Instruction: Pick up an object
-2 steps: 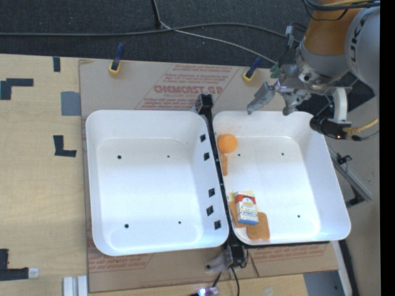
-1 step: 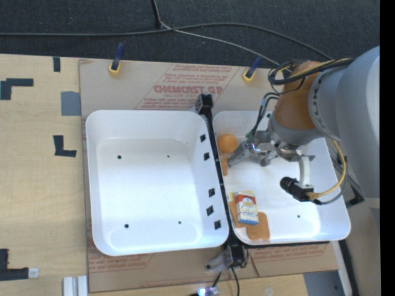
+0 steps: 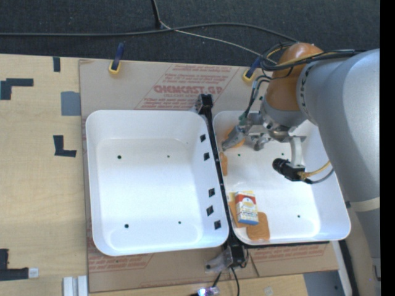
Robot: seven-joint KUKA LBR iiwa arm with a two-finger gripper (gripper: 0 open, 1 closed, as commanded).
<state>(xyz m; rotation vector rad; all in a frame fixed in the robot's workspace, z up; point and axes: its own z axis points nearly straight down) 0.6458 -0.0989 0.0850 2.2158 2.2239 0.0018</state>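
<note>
1. Wood surface (image 3: 37,184) with cardboard sheet, dark floor behind.
2. Two white bins: left bin (image 3: 99,165), right bin (image 3: 321,221).
3. One small carton (image 3: 246,207) lies at the right bin's near-left corner.
4. Claw (image 3: 242,134) low in right bin; open/closed state unclear.

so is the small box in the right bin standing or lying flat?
Lying flat: the small box shows its printed face upward on the right bin floor.
</note>
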